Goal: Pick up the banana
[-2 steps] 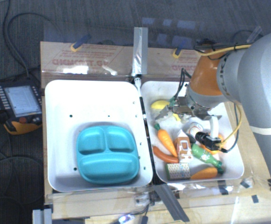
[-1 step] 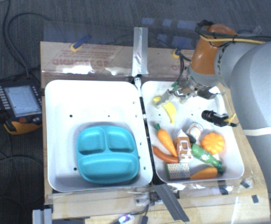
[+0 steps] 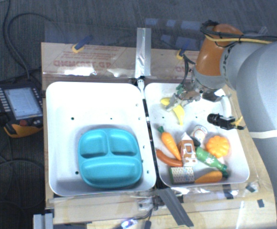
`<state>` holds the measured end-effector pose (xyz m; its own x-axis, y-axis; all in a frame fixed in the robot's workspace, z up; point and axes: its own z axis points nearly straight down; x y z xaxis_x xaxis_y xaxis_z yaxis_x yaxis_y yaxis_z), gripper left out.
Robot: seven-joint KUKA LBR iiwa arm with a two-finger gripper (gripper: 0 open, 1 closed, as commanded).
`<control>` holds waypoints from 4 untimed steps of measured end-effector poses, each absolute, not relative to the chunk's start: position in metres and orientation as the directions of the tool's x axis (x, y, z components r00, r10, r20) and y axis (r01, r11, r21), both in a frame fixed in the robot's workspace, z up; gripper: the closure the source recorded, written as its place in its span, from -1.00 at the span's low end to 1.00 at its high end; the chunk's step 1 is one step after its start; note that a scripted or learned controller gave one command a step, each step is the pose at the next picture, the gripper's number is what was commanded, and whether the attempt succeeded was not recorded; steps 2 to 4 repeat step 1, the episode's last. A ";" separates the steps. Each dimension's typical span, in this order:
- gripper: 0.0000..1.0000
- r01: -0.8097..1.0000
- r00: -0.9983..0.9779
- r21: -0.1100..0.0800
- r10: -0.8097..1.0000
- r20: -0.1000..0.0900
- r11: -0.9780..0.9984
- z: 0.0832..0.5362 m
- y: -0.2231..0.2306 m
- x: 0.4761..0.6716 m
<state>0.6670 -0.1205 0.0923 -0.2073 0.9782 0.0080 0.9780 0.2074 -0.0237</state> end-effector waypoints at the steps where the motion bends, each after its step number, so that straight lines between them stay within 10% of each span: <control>1: 1.00 0.991 -0.135 0.000 0.991 -0.001 0.135 0.184 -0.057 0.668; 4: 1.00 0.991 -0.135 0.000 0.991 -0.001 0.135 0.184 -0.057 0.668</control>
